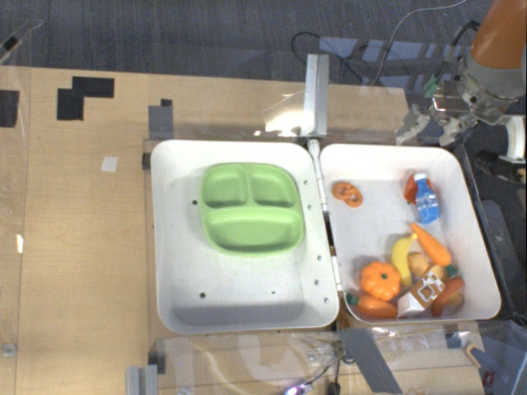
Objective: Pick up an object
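Camera view: two-finger gripper (428, 127) hangs open and empty above right white bin's (379, 161) far rim. Toy food heaped at near corner: orange plastic pumpkin (380, 279), yellow banana (401, 257), carrot (431, 244).

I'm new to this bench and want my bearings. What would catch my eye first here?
The green divided plate lies alone in the left bin. Bright toy food crowds the right bin's near corner, led by an orange pumpkin. The claw hangs above that bin's far edge.
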Controlling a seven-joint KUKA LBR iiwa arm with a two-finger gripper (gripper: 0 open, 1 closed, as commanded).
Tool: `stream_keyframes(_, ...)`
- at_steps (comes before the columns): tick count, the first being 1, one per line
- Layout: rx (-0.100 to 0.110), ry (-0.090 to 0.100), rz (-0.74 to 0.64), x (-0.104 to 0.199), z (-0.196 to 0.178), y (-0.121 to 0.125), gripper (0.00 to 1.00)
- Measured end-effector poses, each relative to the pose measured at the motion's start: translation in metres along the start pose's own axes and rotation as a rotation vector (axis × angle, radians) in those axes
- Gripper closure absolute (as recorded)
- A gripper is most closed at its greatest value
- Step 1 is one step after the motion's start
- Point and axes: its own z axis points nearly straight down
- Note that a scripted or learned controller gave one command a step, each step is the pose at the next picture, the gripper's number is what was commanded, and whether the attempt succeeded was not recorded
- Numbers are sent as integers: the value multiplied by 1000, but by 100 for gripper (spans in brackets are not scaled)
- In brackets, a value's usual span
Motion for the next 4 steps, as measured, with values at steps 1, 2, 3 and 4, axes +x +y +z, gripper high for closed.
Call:
stream_keyframes(1,2,-1,10,-27,91,-14,0)
stream_keyframes(2,-4,-2,-7,-48,167,-58,0)
stream_keyframes(3,-11,-1,-8,-47,155,-55,100)
stream_keyframes(4,-1,0,-17,40,25,-60,100)
